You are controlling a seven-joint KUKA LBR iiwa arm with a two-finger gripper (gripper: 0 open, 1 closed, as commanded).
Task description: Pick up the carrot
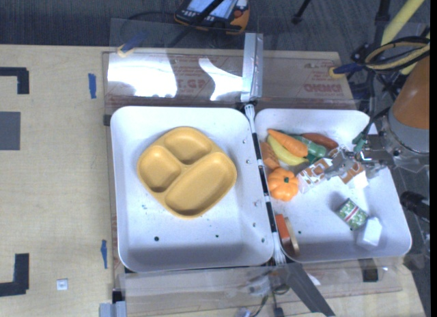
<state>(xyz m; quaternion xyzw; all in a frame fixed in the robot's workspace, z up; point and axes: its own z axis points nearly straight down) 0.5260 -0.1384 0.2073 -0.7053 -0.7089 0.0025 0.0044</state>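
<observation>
- One carrot [288, 143] lies in the right bin [389, 240], on the banana [282, 153], near the left wall.
- Likely light, stiff, smooth plastic — pinch across its thick middle.
- Gripper [362, 153] — its state I cannot tell — hovers to the carrot's right.
</observation>
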